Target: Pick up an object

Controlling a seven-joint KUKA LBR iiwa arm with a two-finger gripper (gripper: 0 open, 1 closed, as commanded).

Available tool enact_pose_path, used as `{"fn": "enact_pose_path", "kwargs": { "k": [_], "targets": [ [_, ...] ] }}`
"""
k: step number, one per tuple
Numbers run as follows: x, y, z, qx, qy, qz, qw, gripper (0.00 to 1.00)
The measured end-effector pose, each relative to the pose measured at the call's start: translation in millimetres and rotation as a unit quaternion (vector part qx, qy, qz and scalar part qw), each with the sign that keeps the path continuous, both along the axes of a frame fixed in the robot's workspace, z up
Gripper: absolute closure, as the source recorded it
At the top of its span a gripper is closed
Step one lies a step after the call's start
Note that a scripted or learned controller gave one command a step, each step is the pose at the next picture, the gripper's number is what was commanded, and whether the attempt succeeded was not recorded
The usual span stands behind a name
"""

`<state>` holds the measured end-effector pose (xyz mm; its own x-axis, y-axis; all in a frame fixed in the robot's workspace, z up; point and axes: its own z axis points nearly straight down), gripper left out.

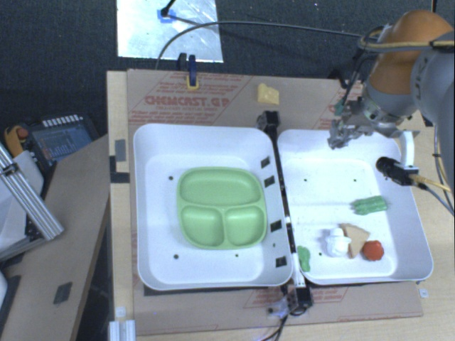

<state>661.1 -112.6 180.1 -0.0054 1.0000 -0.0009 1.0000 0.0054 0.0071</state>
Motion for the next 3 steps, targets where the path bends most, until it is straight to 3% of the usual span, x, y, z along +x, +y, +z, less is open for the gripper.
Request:
{"fn": "enact_pose_path", "kwargs": {
  "k": [2,3],
  "targets": [
    [-3,0,105,-0.0002,0.000,0.000,1.0000,1.00],
    [-30,42,106,0.0010,0.003,0.001,1.0000,1.00]
  ]
}}
